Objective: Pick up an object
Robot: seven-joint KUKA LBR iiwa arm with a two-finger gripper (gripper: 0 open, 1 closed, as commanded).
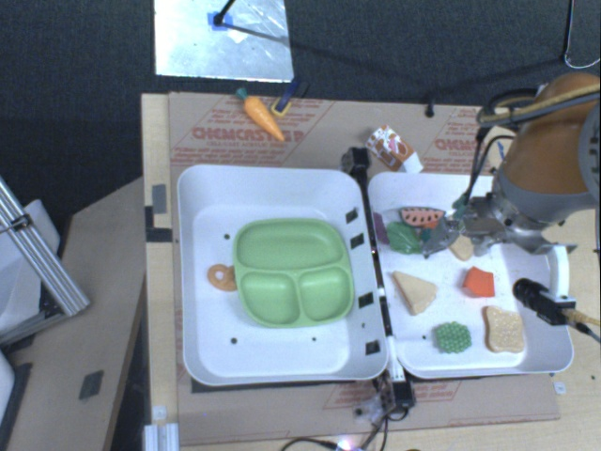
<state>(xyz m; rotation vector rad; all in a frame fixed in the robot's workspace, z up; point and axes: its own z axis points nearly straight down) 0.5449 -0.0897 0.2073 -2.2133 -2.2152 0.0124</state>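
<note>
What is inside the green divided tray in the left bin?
The green divided tray shows three bare compartments, nothing in them. A small pretzel-shaped piece lies beside it on the left bin floor, outside the tray. What the tray covers beneath it cannot be seen.

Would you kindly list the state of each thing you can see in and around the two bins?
Green tray: upright in the left bin, holding nothing.
Pretzel: flat beside the tray.
Carrot: outside the bins.
Watermelon slice, orange block, toast: loose in the right bin.
Gripper: low in the right bin.
</note>
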